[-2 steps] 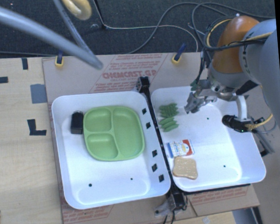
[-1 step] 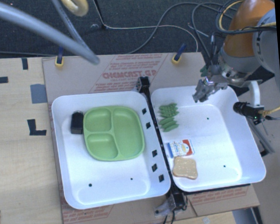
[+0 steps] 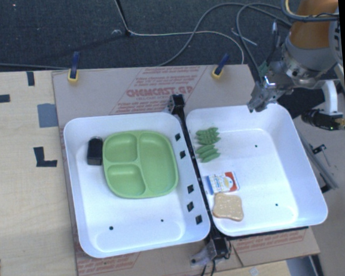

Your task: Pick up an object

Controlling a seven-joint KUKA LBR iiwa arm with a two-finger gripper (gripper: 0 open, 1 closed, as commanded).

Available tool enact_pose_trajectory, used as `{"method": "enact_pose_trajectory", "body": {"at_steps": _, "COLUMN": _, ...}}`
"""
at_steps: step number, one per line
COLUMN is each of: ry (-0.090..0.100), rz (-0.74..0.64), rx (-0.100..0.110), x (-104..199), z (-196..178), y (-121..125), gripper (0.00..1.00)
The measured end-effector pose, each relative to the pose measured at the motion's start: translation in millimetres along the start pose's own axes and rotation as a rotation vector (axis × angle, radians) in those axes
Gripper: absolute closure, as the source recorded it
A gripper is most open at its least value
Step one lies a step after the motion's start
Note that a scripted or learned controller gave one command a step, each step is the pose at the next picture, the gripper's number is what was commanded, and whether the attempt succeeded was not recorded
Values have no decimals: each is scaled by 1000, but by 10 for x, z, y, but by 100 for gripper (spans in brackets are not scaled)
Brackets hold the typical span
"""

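Above the far right corner of the right bin (image 3: 282, 155) hangs the gripper (image 3: 258, 104), nothing in it, though whether it is released or clenched I cannot tell. Along that bin's left side lie green pea pods (image 3: 208, 144), a small carton (image 3: 222, 182) and a toast slice (image 3: 228, 207); the left bin (image 3: 132, 228) holds a green divided plate (image 3: 140, 164) with a black block (image 3: 94, 151) just beside it

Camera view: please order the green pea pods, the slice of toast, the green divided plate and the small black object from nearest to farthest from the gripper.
From the gripper, above the right bin's far edge:
1. Green pea pods, right bin, by the divider.
2. Slice of toast, right bin, near corner.
3. Green divided plate, left bin.
4. Small black object, beside the plate's left edge.
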State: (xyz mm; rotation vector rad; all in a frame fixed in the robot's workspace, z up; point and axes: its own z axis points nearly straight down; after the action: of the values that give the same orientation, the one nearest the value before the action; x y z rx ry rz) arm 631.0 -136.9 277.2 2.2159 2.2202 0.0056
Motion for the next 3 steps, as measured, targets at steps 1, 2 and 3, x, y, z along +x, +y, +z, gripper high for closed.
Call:
{"method": "enact_pose_trajectory", "body": {"at_steps": 1, "ry": 2, "rz": -4, "rx": 6, "x": 557, "z": 15, "y": 42, "gripper": 100}}
{"method": "enact_pose_trajectory", "body": {"at_steps": 2, "ry": 1, "rz": -4, "rx": 7, "x": 1124, "z": 64, "y": 53, "gripper": 100}}
{"method": "enact_pose_trajectory", "body": {"at_steps": 3, "ry": 1, "rz": -3, "rx": 9, "x": 1562, "z": 247, "y": -29, "gripper": 100}}
